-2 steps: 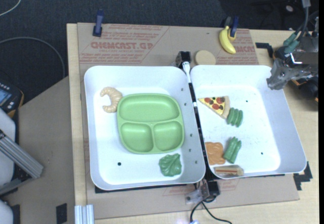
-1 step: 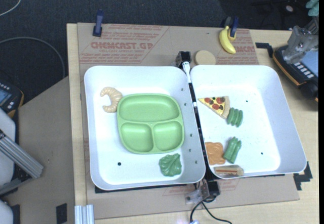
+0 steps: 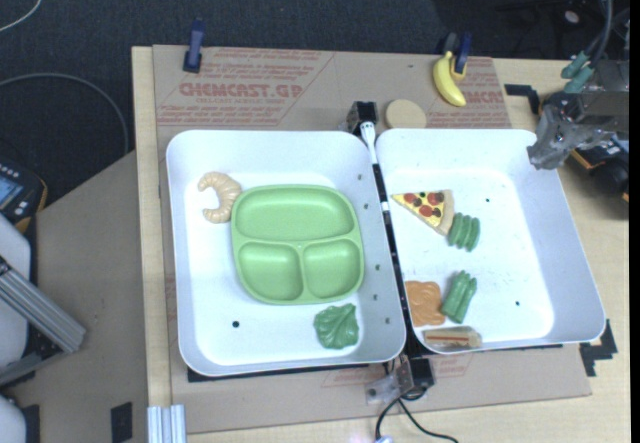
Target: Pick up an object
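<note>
Claw [image 3: 548,153], grip unreadable, over glossy white right bin's [image 3: 520,231] far rim.

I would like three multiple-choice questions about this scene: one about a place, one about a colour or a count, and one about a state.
1. Where is the croissant?
A. In the right bin
B. In the left bin, beside the divided plate's upper-left corner
C. On the cardboard

2. What colour is the divided plate?
A. Green
B. Red
C. Blue

3. What lies in the plate's compartments?
A. The pizza slice
B. The banana
C. Nothing

Answers:
1 B, it lies on the white floor by the plate.
2 A, it is pale green.
3 C, all three compartments are bare; pizza is in the right bin, banana on the cardboard.
</note>
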### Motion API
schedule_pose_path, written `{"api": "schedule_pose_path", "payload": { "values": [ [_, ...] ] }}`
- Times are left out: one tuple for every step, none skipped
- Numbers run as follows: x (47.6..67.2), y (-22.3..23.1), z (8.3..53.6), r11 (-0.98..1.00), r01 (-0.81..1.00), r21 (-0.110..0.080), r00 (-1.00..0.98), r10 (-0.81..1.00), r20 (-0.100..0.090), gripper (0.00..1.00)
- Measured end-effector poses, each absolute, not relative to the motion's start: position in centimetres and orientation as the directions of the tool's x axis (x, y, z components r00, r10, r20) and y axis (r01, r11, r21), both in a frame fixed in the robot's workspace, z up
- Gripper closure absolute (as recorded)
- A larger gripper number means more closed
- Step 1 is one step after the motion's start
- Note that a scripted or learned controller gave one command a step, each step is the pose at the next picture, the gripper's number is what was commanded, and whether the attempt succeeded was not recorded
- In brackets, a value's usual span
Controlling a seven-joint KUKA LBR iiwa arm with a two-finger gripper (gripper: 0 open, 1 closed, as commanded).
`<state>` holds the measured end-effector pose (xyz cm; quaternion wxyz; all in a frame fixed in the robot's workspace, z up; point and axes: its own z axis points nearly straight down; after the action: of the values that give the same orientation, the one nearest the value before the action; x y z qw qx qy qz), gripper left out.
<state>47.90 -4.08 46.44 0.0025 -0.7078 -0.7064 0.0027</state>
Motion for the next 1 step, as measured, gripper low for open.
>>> {"api": "schedule_pose_path", "payload": {
  "values": [
    [47.73, -3.57, 31.62, -0.001, 1.000, -0.018, 0.001, 1.000, 0.001, 1.00]
  ]
}}
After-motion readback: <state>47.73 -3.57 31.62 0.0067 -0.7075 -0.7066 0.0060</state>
